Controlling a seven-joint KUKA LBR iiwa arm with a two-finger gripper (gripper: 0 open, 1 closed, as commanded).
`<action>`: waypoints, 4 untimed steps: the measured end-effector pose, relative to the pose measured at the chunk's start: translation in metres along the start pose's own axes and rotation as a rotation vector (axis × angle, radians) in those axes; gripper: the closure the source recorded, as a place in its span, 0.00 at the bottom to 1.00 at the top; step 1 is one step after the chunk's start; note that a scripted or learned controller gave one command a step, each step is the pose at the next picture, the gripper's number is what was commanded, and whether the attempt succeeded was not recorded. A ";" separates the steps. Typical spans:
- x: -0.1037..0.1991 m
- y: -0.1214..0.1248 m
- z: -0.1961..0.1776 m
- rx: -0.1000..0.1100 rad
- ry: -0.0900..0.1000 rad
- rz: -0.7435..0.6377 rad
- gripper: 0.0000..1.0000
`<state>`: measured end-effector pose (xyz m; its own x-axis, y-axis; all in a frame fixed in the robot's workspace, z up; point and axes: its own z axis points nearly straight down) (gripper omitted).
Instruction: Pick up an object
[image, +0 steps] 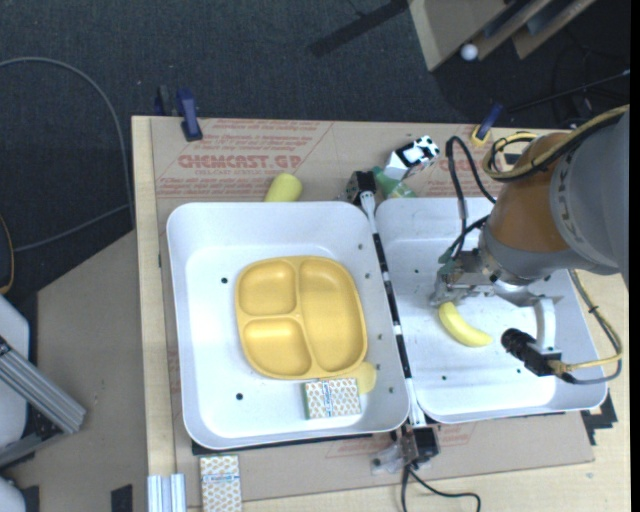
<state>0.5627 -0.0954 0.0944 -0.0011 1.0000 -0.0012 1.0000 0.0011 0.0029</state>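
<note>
Two shallow white bins are seen side by side on a desk (150, 300) covered with printed cardboard. The left bin (200, 260) is occupied by a yellow divided plate (300, 316) at its centre, with three compartments. A small patterned packet (331, 398) is laid flat just beyond the plate's rim at 5 o'clock, near the bin's front wall.

In the right bin (480, 390) a small yellow banana (463, 326) is found lying on the floor, slightly to 9 o'clock of the bin's centre, its length running from 10 o'clock to 4 o'clock.

The grey arm (600, 200) with its orange band (530, 205) is reached in from 3 o'clock, and the gripper (452, 287) is lowered over the right bin, just at 12 o'clock of the banana. The jaws are viewed from above and are largely masked by the wrist, so how far they are parted cannot be told; nothing is seen held between them, and the banana is seen resting on the bin floor. A black cable fitting (528, 352) is hung at 4 o'clock of the banana.

Behind the bins, at 12 o'clock, a yellow object (284, 187) is laid on the cardboard, and a black-and-white item (415, 154) is seen near the seam between the bins.
</note>
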 end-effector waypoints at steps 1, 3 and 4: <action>0.095 0.026 -0.091 0.002 0.003 -0.001 1.00; 0.022 0.005 -0.090 0.005 0.001 0.002 0.00; -0.003 0.021 0.010 0.004 0.001 0.001 0.00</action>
<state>0.5833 -0.0983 0.0844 0.0003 1.0000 -0.0002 1.0000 -0.0003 -0.0007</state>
